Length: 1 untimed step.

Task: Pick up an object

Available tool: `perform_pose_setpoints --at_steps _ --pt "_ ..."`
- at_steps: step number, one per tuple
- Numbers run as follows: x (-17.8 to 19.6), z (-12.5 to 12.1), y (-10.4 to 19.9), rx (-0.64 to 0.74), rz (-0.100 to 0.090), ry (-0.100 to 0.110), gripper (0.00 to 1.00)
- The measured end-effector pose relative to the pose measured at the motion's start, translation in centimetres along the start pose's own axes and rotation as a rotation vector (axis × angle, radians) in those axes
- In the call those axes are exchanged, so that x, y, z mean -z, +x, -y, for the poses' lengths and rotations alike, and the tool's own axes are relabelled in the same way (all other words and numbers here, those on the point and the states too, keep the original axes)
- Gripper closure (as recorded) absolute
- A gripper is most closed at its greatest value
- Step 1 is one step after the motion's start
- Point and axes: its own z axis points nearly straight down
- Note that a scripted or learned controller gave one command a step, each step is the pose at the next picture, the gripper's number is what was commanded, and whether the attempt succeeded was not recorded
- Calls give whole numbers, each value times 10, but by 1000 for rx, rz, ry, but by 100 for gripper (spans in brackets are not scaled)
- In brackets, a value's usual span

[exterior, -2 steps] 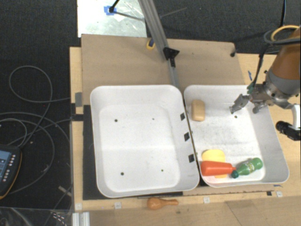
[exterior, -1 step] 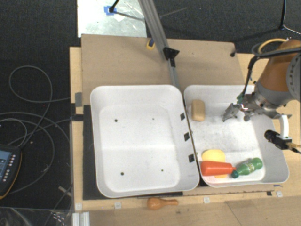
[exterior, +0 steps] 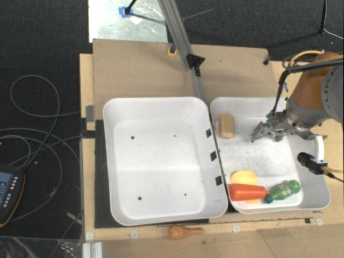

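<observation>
My gripper (exterior: pixel 264 137) hangs over the back part of the right bin (exterior: pixel 257 157), open, with nothing between its fingers. A tan block (exterior: pixel 226 126) lies at the bin's back left, a little to the left of the gripper and apart from it. Along the bin's front edge lie a yellow rounded object (exterior: pixel 243 177), an orange-red carrot-shaped toy (exterior: pixel 247 192) and a green bottle (exterior: pixel 282 191), close together and well in front of the gripper.
The left bin (exterior: pixel 156 160) stands beside the right one, joined by black clips (exterior: pixel 213 155). A small brown wooden piece (exterior: pixel 185 231) lies on the bench in front of the bins. A grey pole (exterior: pixel 180 31) slants in from the back.
</observation>
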Motion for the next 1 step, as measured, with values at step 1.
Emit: perform_pose_setpoints --at_steps 1 --pt "13 -2 -1 1 2 -6 100"
